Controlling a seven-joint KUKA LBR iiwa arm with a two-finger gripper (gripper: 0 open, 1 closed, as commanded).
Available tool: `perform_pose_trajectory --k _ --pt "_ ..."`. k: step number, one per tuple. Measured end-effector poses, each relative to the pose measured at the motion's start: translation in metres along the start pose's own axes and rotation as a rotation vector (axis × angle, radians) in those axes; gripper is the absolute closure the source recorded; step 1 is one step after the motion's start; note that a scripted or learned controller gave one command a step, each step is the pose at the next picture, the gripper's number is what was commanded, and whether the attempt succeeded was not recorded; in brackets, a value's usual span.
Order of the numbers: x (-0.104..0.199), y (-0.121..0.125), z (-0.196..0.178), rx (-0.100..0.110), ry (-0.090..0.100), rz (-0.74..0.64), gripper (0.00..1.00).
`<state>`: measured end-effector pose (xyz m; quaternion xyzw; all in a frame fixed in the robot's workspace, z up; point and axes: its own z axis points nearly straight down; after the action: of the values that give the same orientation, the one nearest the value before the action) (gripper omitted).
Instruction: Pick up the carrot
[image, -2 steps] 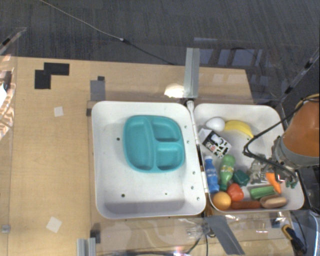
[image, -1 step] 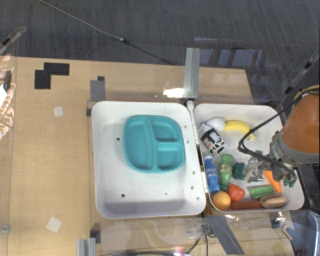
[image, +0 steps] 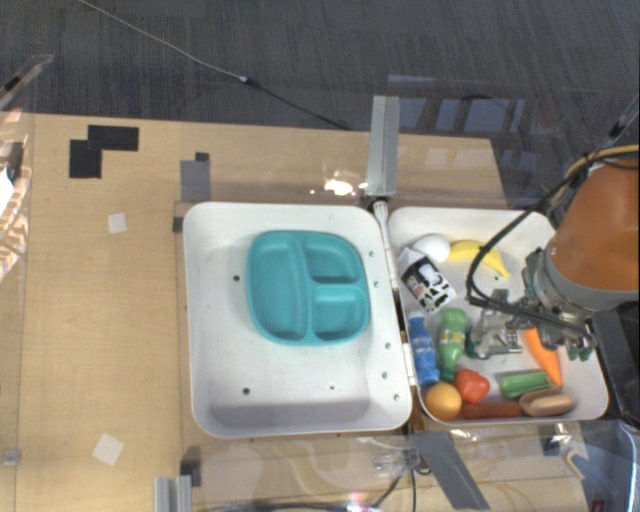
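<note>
The carrot (image: 545, 358) lies tilted in the right bin (image: 597, 400), near its right wall, just beside the gripper (image: 492, 338); whether the gripper is wide or narrow cannot be told. Around it lie a green pepper (image: 524, 382), a tomato (image: 471, 384), a blue bottle (image: 422, 350) and a banana (image: 476, 254). The left bin (image: 210, 380) holds a teal divided plate (image: 306, 285). Both bins rest on a pale wooden bench (image: 90, 340), with dark carpet (image: 300, 50) beyond.
</note>
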<state>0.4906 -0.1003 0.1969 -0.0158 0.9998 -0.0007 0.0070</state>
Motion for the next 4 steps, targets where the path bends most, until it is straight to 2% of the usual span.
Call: perform_pose_trajectory --k 1,2,3,4 --pt "-0.007 0.001 0.066 -0.004 0.007 -0.292 1.00" --pt "-0.046 -0.043 -0.138 0.006 -0.006 -0.567 1.00" --pt "-0.046 -0.098 -0.199 0.002 0.000 -0.805 1.00" --pt "-0.052 -0.104 0.090 -0.017 0.016 -0.839 1.00"
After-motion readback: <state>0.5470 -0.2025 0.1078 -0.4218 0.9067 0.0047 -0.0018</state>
